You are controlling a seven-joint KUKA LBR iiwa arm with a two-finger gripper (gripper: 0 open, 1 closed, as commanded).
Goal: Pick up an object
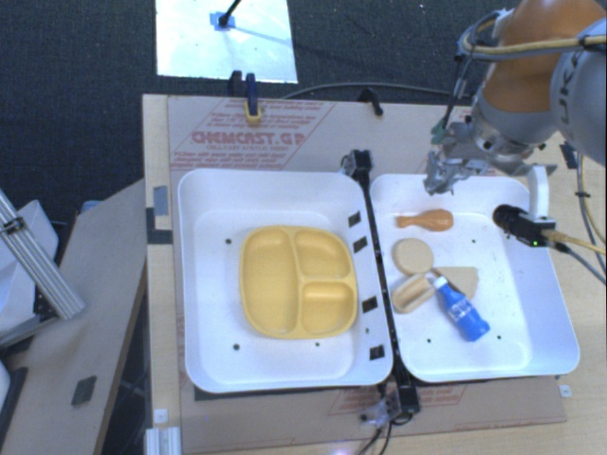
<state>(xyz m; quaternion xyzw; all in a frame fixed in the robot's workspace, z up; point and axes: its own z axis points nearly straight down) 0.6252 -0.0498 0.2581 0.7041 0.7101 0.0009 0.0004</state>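
The gripper (444,180) hangs over the far edge of the right bin (545,292), and from up here I cannot tell whether the jaws are apart or together; nothing shows between them. Just below it in the view, towards the near side, lies the drumstick-shaped toy (426,221), the closest candidate, on the bin floor. Its long axis runs left to right, thin handle end pointing towards the divider, fat end towards the arm's side. Nearer still sit a round tan piece (413,255), a pale wedge (462,278) and a blue bottle (462,309), the bottle lying on a diagonal, cap up-left, apparently touching the wedge. The yellow divided plate (298,282) sits alone in the left bin (213,254). My read: the drumstick is the likeliest pick, a short drop with the jaws closing across its narrow width.
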